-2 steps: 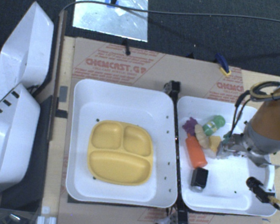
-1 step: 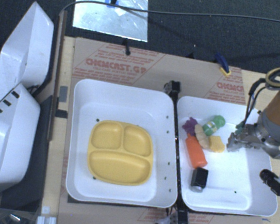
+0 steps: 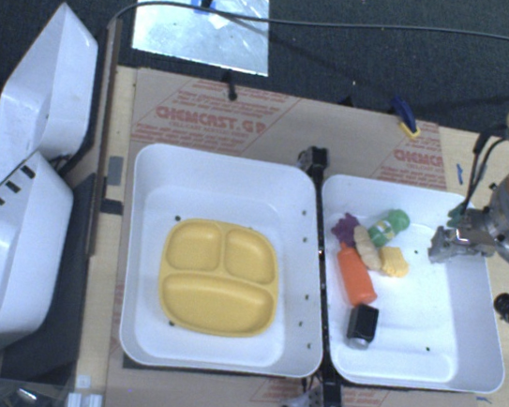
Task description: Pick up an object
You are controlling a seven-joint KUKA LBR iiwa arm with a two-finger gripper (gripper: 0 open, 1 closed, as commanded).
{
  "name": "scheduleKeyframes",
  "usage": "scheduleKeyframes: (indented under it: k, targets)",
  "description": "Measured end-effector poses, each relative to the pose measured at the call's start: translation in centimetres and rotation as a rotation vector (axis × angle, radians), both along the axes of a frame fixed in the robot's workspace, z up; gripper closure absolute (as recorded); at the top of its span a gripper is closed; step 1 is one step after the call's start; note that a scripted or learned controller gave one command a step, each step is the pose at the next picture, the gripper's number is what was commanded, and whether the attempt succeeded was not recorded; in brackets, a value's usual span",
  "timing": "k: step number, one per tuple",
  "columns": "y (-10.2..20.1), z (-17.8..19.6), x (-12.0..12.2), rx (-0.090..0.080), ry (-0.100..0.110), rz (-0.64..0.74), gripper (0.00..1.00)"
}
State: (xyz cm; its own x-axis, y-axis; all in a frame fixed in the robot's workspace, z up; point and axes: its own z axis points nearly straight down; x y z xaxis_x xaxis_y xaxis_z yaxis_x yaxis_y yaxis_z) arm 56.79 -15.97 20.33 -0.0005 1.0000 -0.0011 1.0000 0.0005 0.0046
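White bins sit side by side on the table [image 3: 248, 116], seen from above.
The right bin [image 3: 457, 370] holds an orange carrot-shaped toy [image 3: 355, 276], a purple piece [image 3: 345, 227], a green-capped bottle [image 3: 388, 224], a yellow block [image 3: 394, 261] and a black object [image 3: 362, 324]. The tool [image 3: 445, 247] hovers at the bin's right; its grip cannot be told. The left bin [image 3: 137, 323] holds a yellow divided tray [image 3: 220, 276].

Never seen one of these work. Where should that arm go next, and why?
Probably a short slide left and down. The tool sits near the right white bin's upper right edge, apart from the small yellow block and the orange cylinder, both clustered further left.
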Motion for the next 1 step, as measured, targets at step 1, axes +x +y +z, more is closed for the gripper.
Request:
scheduleKeyframes:
  k: [1]
  targets:
    - [0.05,6.27,-0.28,0.000,-0.002,0.000,1.00]
